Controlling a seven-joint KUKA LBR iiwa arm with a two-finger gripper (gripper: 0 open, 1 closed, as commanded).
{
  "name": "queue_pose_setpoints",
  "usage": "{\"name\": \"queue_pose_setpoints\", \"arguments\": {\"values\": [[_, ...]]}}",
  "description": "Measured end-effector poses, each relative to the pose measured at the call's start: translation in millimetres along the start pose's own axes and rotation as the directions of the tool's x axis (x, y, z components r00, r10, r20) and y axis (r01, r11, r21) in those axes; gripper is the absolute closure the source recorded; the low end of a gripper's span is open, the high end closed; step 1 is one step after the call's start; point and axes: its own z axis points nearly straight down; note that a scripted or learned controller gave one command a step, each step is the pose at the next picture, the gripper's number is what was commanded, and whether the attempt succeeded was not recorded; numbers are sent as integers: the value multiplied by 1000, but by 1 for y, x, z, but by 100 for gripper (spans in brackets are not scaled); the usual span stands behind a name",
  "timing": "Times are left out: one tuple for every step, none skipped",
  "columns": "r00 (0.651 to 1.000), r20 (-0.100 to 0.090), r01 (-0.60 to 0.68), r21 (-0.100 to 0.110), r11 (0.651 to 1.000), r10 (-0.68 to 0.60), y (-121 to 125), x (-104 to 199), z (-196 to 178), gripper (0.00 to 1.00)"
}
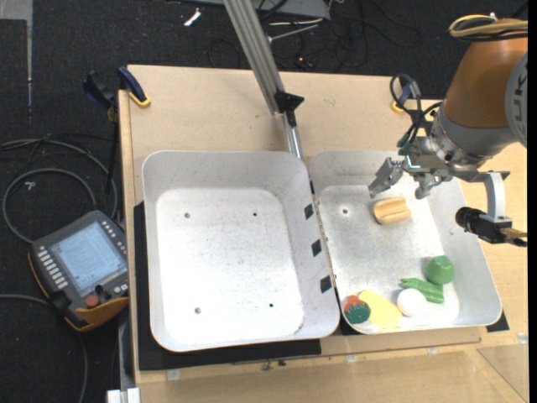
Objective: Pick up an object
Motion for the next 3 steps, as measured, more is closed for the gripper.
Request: {"name": "queue_pose_setpoints", "arguments": {"values": [[1000,1,-2,-3,1000,2,0,0,-2,0],[1000,0,-3,0,1000,3,-7,4,45,0],[1000,0,-3,2,1000,3,-9,7,109,0]]}}
